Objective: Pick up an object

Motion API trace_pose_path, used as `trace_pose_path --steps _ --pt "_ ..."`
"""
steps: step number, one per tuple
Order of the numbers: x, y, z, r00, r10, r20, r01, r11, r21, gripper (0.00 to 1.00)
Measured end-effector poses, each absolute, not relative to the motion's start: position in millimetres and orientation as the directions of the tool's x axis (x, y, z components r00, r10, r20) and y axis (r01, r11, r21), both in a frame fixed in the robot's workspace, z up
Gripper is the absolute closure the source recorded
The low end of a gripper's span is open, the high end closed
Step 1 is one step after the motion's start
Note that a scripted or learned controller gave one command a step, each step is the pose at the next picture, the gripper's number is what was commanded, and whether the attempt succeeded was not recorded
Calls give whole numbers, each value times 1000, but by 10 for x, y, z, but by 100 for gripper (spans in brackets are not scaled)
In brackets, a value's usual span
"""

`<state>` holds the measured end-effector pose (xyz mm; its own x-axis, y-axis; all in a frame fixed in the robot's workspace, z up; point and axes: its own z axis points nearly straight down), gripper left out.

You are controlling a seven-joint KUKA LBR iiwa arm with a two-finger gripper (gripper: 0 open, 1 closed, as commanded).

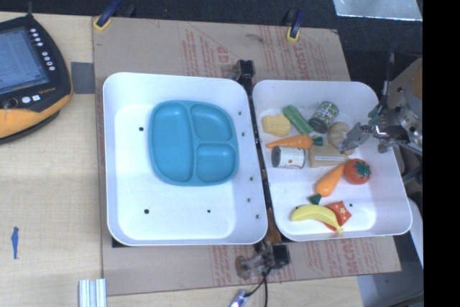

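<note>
The metal 2-finger gripper (357, 134) is hovering with fingers spread over the right shallow white bin (388, 216). It is pinching nothing, sitting just above the round red plastic tomato (356, 172).

Two white bins on the bench, arm at 3 o'clock

Left bin (122, 154) holds a blue divided plate (192, 142). Right bin (392, 216): tomato (357, 171) centre-right, carrot (328, 180) just beside it at 8 o'clock, banana (314, 213) at 6, green pod (296, 118) and small can (325, 112) toward 12. Gripper (359, 131) over the bin's 2 o'clock side, beside a tan piece (338, 131).
</note>
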<state>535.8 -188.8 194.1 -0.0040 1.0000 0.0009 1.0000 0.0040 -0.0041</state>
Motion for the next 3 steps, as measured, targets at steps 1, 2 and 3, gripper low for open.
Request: trace_pose_path --steps 1,2,3 --pt "5836 -1683 953 -6 1000 -4 1000 6 5 0" --pt "6533 -1669 925 -3 1000 0 1000 3 -2 0" --pt "6564 -1627 926 -3 1000 -1 1000 3 -1 0"
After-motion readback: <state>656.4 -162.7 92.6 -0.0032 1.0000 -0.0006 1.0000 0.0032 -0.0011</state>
